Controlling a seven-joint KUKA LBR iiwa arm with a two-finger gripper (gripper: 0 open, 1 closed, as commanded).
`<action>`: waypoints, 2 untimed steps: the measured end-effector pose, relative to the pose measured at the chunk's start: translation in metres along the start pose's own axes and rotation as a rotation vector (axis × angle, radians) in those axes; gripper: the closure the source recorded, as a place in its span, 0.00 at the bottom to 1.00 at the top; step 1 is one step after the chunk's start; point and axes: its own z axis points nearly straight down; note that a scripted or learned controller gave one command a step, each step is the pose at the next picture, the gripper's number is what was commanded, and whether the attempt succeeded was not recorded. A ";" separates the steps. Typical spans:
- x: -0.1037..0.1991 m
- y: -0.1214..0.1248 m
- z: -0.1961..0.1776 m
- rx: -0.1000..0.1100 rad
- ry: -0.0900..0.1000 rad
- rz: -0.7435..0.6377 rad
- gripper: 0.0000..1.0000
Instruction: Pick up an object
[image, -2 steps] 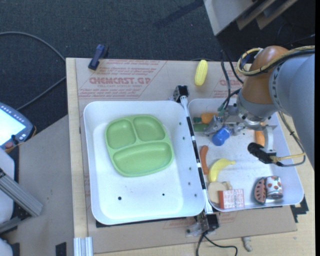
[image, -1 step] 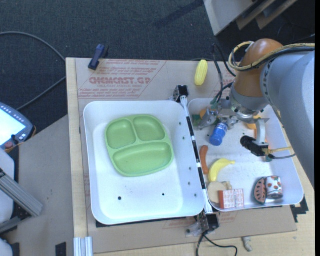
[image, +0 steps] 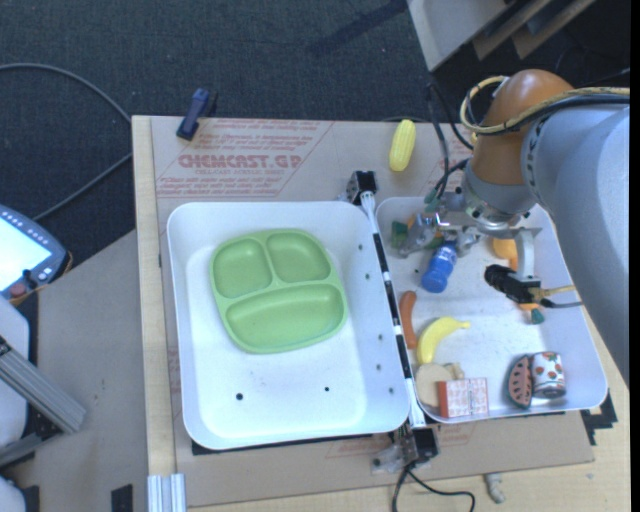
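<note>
One blue bottle (image: 439, 269) lies just below our gripper (image: 447, 232), apparently not yet grasped; we cannot tell the gripper's state. Next we'd descend and close on it.

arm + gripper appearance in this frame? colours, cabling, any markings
The arm has large, rounded, light grey casings, with a glossy orange band above the wrist. A thin pale cable loops beside that band. Below the band sits a grey ringed flange. The gripper is a small cluster of metallic and dark parts with thin wires around it; finer detail is too small to read. No markings are legible.
</note>
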 end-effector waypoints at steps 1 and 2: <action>0.005 -0.033 -0.003 -0.024 -0.004 0.004 0.00; -0.003 0.001 -0.002 -0.002 -0.001 0.000 0.00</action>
